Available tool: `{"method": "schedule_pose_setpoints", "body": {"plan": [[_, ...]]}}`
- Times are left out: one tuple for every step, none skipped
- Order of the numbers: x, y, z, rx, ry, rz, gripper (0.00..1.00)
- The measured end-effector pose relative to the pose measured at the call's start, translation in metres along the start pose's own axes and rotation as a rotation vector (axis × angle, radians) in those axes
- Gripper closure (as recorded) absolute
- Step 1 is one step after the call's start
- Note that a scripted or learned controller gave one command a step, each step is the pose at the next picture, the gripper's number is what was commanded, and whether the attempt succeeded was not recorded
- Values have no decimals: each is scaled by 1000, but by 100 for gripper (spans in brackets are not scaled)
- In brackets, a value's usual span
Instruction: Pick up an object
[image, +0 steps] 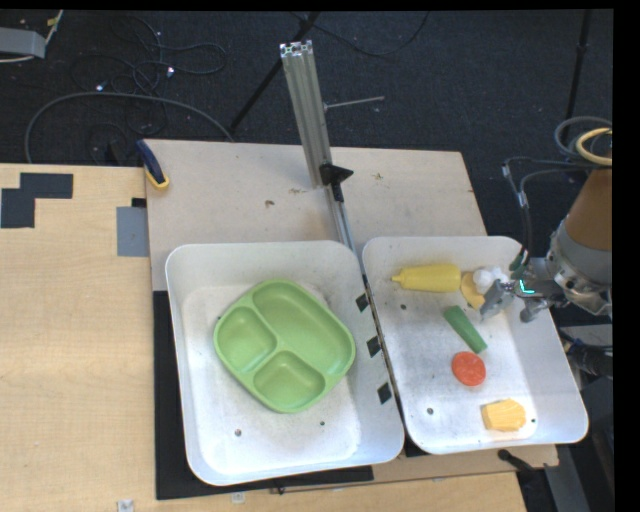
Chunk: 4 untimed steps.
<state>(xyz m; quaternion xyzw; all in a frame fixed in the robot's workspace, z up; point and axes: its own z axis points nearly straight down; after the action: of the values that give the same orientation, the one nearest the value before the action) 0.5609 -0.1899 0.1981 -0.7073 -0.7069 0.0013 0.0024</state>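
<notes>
At the right bin's (560, 400) upper right rim, the gripper (507, 296) sits low, reaching in from the right on the grey arm (585, 245). Whether its jaws stand wide or narrow cannot be told; the metal parts there blur together. Nothing is seen held between them.

Just left of the gripper: one small pale round piece (484, 277) and one small yellow piece (471, 291), both close against the gripper's tip; contact cannot be confirmed.

Next out, one yellow corn-like object (428, 278). Long axis runs left-right across the bin's upper part, narrower end toward the left, blunt end toward the gripper.

Below it, one green stick-shaped object (465, 328). Long axis on a diagonal, upper left to lower right. Apart from the corn-like object.

Just below the green stick's lower end, one red round object (469, 369), near but seemingly not touching.

Toward the lower right corner, one yellow blocky object (504, 415), well apart from the rest.

Count in right bin: six loose things.

Left bin (200, 420): one green divided plate (284, 344), three compartments, lying flat, turned at a slant to the bin's sides.

Two bins in all, side by side, rims meeting at the middle. One metal post (306, 110) stands behind them.
</notes>
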Motion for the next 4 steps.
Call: {"method": "schedule_pose_setpoints", "body": {"plan": [[0, 1, -1, -3, -1, 0, 0], [0, -2, 43, 2, 0, -1, 0], [10, -7, 102, 3, 1, -1, 0], [8, -5, 103, -5, -1, -1, 0]]}}
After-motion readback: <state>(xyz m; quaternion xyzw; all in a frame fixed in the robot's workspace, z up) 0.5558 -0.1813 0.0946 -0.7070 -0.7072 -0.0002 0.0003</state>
